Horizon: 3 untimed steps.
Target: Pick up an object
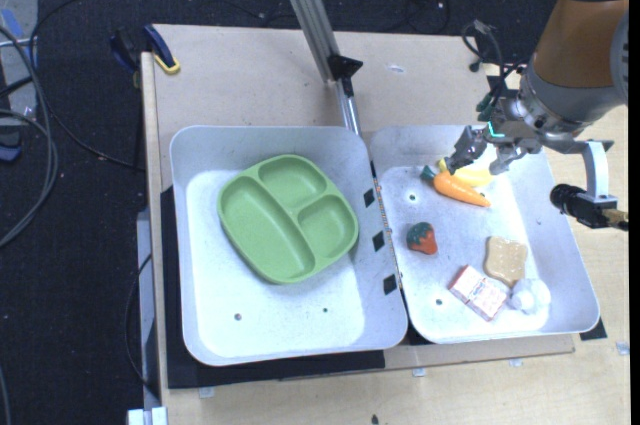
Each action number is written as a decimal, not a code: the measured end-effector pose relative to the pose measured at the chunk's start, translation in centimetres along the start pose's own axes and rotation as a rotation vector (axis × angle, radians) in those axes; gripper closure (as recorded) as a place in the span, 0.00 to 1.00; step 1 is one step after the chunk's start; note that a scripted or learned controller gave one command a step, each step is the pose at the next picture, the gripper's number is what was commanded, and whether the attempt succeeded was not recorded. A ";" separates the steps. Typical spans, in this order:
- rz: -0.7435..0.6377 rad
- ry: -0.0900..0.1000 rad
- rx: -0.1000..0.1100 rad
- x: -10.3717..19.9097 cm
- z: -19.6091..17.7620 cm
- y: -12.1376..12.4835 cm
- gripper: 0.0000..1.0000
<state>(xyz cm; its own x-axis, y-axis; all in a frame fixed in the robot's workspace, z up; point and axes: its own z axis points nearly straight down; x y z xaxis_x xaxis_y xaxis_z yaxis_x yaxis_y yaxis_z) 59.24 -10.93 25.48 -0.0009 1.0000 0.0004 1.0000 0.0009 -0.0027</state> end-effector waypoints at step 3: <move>0.001 0.000 0.002 1.3 10.0 0.1 0.00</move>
<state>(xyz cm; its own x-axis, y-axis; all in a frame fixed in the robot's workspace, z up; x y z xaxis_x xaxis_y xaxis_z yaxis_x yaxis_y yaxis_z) 59.27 -9.59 15.48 0.0003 1.0000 0.0001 1.0000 -0.0003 -0.0043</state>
